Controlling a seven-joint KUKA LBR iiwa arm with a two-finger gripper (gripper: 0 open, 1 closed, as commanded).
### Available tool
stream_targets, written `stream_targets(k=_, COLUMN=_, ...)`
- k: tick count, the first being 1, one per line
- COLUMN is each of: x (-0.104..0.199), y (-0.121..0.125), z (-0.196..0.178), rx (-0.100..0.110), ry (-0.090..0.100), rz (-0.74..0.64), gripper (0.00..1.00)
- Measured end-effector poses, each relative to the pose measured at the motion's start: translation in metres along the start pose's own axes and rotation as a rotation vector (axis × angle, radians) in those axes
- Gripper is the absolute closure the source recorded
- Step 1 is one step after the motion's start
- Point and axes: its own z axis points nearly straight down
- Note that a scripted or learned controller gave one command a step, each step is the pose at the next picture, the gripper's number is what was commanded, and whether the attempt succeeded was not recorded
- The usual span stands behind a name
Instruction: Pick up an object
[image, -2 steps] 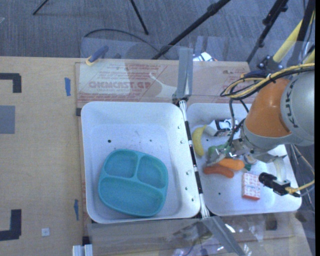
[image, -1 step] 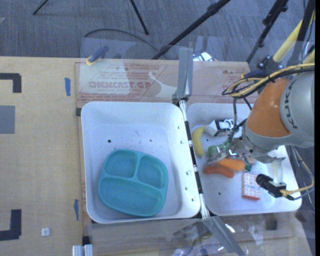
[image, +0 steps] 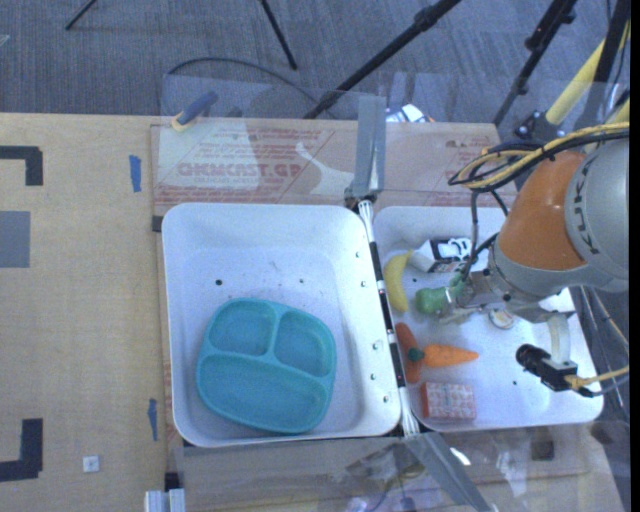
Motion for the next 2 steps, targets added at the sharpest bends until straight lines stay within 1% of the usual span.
stream_targets(k=1, x=0.0047, y=-0.0122, z=0.0076, rx=-0.001, ry=0.0, rz=0.088, gripper=1.0)
stream_targets(k=2, x=0.0046, y=-0.0135, z=0.0089, rx=0.003, ry=0.0, rz=0.089, gripper=0.0)
